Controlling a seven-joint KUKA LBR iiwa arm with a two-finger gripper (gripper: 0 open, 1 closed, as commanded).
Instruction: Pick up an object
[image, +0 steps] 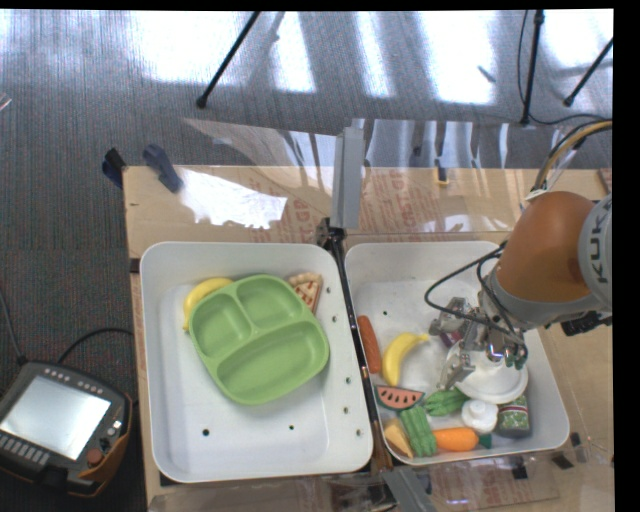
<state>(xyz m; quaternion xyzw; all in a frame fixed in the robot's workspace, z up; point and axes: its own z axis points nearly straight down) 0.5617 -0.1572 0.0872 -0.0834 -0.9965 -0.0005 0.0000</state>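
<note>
Several toy foods crowd the near end of the right bin (530, 262), at about six o'clock from the gripper (468, 352): a carrot (459, 438), a green ridged piece (419, 430), a watermelon slice (400, 397) and a small white-topped item (480, 412), all lying close together against the near wall. Just beyond them sits a white cup-like object (497, 378), and the gripper hangs right over its nine o'clock edge. Whether the jaws are apart or together I cannot tell; cables and linkage hide the tips, and nothing shows clearly between them.

The likeliest target is the banana (402, 352), lying at nine o'clock from the gripper and just beside it. It is yellow and curved, its long axis running from about seven o'clock to one o'clock, so a grasp would need to close across that line. A red sausage (369, 343) lies further out at nine o'clock, lengthwise along the bin's wall.

Farther left, the other bin (170, 400) holds a green divided plate (258, 337).
</note>
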